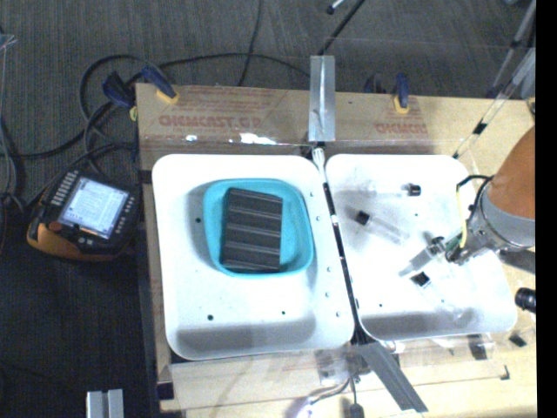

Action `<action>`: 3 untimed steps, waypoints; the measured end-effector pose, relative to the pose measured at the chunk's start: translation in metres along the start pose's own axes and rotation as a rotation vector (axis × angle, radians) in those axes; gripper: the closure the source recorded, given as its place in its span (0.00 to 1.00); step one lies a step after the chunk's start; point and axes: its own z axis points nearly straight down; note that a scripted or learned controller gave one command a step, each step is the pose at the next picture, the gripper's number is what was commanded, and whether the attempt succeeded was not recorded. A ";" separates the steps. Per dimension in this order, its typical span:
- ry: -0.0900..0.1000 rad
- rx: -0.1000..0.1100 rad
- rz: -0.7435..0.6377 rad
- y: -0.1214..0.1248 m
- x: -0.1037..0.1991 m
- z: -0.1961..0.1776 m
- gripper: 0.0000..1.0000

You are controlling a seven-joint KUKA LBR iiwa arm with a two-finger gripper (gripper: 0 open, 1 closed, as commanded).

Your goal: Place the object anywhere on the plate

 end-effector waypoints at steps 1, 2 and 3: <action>0.003 0.002 -0.042 0.012 0.040 0.071 0.00; 0.000 0.000 -0.267 -0.002 0.002 -0.018 0.00; 0.001 0.000 -0.210 0.053 0.124 -0.007 0.00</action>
